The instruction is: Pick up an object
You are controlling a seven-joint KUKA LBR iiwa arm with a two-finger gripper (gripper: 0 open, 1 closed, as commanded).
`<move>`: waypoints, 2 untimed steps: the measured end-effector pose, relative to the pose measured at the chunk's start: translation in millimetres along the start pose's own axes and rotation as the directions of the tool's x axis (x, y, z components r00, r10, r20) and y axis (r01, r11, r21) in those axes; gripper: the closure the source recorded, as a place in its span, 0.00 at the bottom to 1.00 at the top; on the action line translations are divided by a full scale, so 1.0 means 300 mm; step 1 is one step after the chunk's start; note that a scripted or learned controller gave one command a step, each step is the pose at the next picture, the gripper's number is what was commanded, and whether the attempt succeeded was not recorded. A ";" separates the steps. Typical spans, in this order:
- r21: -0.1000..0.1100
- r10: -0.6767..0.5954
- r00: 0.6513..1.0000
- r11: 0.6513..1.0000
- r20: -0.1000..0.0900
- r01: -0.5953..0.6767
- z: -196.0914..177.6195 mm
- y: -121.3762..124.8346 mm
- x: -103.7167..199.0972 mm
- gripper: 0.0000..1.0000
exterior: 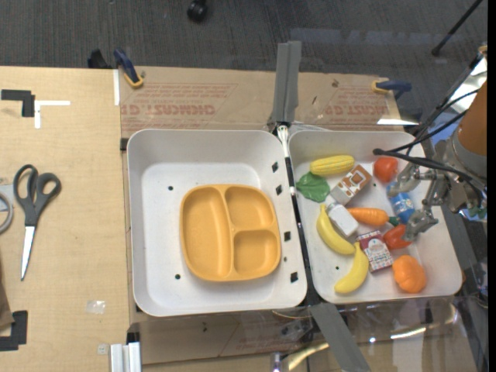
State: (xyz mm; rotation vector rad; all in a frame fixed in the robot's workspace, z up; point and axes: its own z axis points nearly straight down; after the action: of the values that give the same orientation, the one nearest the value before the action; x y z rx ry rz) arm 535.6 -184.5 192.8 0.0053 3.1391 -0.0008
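Observation:
The right bin (442, 246) holds several toy foods. Among them are a yellow corn cob (332, 164), a green leaf (312, 186), a brown and white carton (353, 181) and a red tomato (385, 168). Nearer the front lie a carrot (367, 215), a white block (341, 220), two bananas (353, 273), a red and white carton (377, 253) and an orange (408, 274). My gripper (413, 201) hangs low over the bin's right side, open. A small blue and white item (401, 205) lies between its spread fingers, and a red piece (395, 237) sits just below.
The left bin (155, 161) holds a yellow divided plate (230, 232). Scissors (32, 200) lie on the bench at far left. A grey bar (287, 84) runs back from between the bins, and cables trail from the arm at the right.

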 end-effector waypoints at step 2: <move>0.001 0.247 0.969 0.969 0.011 -0.247 0.319 0.140 0.099 0.00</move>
State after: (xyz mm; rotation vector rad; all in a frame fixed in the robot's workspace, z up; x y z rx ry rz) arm 506.4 -142.4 97.1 0.3946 3.1035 -0.0032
